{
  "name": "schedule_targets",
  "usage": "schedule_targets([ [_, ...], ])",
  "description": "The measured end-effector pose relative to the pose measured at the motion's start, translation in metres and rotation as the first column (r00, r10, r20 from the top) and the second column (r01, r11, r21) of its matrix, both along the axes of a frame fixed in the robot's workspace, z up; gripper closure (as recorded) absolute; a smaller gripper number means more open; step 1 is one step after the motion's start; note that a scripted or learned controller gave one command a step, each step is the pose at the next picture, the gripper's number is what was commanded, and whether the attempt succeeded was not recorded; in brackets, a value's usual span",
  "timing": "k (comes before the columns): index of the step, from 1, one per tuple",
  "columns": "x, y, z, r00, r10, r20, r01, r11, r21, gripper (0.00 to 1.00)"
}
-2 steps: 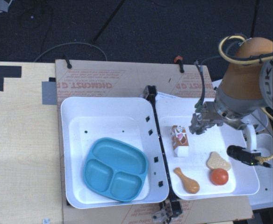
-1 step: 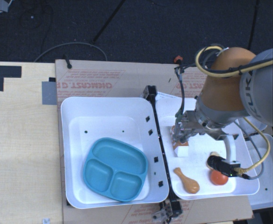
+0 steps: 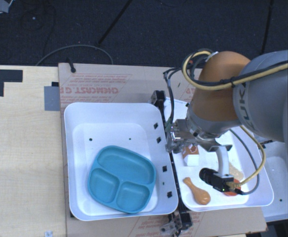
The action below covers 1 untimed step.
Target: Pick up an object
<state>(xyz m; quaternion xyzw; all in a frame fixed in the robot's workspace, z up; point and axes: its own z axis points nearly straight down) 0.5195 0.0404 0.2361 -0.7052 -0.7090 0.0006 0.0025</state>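
My gripper (image 3: 182,144) hangs low over the left side of the right bin (image 3: 266,197), under the grey arm and its orange band. Just below it sits a small white block with a brown top (image 3: 191,157), close to the gripper; whether they touch I cannot tell. An orange-tan, gourd-shaped thing (image 3: 197,191) lies at the bin's front. A red thing (image 3: 231,192) and a pale beige thing (image 3: 236,173) lie further right, partly hidden by the robot.
The left bin (image 3: 77,117) holds a blue plate with three compartments (image 3: 121,178). A dark divider (image 3: 166,157) with clips runs between the two bins. The arm covers most of the right bin's back half.
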Motion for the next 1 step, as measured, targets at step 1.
schedule_targets([
  [1,-0.0229,0.0513,-0.0139,1.000,-0.001,-0.003,0.001,1.000,-0.002,1.00],
])
